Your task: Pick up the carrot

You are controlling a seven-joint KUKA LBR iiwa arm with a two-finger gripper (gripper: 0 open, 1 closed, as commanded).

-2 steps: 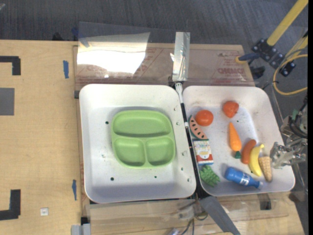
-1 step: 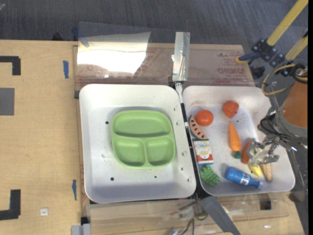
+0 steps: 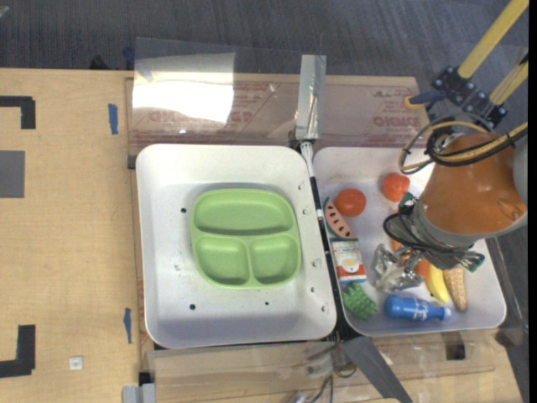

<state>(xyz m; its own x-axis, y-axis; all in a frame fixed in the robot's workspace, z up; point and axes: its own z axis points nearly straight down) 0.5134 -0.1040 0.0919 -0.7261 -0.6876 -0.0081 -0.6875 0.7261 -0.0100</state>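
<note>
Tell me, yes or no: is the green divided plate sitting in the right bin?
No. The green divided plate lies in the left bin, while the toy foods are in the right bin.

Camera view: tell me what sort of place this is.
Probably a robot lab test bench: two white bins on a plywood bench, toy food such as a blue bottle, and a grey-and-orange arm reaching in.

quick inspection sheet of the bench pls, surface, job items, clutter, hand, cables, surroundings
surface: two white bins side by side, left bin, right bin
job's things: orange piece by the hand, maybe the carrot, mostly hidden
clutter: green divided plate in left bin; two tomatoes, watermelon slice, carton, blue bottle, corn in right bin
grippers: hand low in right bin, grip unclear
cables: black and yellow cables above wrist
surroundings: wood bench, grey floor
</note>
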